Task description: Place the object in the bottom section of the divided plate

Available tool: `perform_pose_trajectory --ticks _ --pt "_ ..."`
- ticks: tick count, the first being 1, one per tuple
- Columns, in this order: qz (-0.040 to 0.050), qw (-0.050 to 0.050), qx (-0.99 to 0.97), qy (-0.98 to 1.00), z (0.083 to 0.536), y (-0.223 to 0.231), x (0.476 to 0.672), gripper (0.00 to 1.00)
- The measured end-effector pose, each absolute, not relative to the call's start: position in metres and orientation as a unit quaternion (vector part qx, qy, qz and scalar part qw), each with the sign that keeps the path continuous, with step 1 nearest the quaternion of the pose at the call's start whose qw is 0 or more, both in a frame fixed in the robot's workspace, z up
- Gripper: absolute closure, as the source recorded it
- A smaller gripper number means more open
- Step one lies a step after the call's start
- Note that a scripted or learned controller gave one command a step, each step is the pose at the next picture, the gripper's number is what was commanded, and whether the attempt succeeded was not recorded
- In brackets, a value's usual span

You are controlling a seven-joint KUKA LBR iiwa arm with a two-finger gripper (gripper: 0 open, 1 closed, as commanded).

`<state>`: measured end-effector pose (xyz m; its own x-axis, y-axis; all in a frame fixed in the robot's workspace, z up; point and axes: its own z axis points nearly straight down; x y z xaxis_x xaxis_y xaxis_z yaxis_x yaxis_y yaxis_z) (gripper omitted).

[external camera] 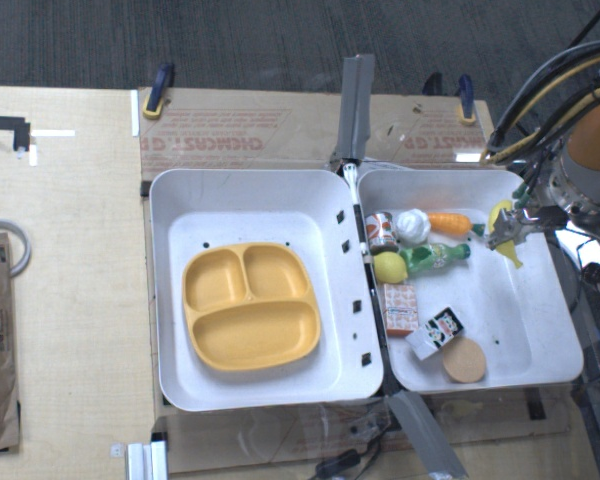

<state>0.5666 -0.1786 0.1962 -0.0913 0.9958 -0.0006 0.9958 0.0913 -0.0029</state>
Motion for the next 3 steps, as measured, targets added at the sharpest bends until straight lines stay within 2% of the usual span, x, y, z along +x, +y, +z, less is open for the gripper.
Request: perform_pose_trajectory --ticks 1,2,3 --pt "0.0013 0.001 -0.674 -0.739 0.196 -0.179 0.567 0.00" --pt "0.0013 -0.001 -0.575 -0.818 0.269 -0.189 0.606 0.00" --pt "0.0010 -0.001 -0.479 -0.878 0.288 -0.223 0.636 0.00"
